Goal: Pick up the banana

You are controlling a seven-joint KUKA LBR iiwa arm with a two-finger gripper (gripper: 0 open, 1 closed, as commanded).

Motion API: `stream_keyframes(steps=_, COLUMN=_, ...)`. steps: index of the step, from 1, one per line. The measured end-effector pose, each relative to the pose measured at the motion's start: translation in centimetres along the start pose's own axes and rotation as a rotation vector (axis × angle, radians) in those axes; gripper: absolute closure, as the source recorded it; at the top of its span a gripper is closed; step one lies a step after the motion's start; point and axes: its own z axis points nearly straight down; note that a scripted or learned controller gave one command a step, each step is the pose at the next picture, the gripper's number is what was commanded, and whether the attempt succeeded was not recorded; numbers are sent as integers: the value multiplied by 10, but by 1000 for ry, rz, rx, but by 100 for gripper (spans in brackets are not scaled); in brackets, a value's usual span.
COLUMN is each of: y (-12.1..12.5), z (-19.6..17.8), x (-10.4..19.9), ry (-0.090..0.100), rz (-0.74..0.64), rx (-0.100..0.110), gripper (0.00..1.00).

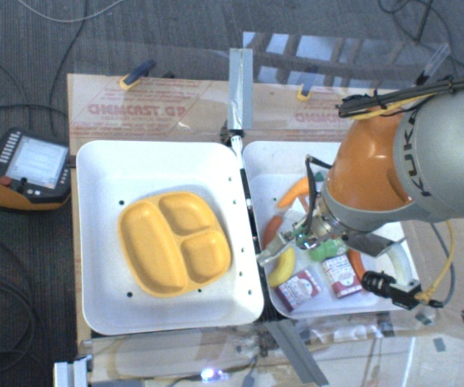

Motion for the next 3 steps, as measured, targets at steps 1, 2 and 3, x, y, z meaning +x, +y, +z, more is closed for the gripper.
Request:
stream_keyframes(steps=1, y=-25, z=76, x=-60, ry=3, rz=-1, rx=-1, gripper=0)
stream_keyframes(steps=2, y=-24, z=68, x=-58, ry=6, rz=-3, rx=-1, gripper=100)
stream_keyframes(steps=3, y=74, z=-1, x=-53, ry=-5, rz=101, rx=-2, gripper=100)
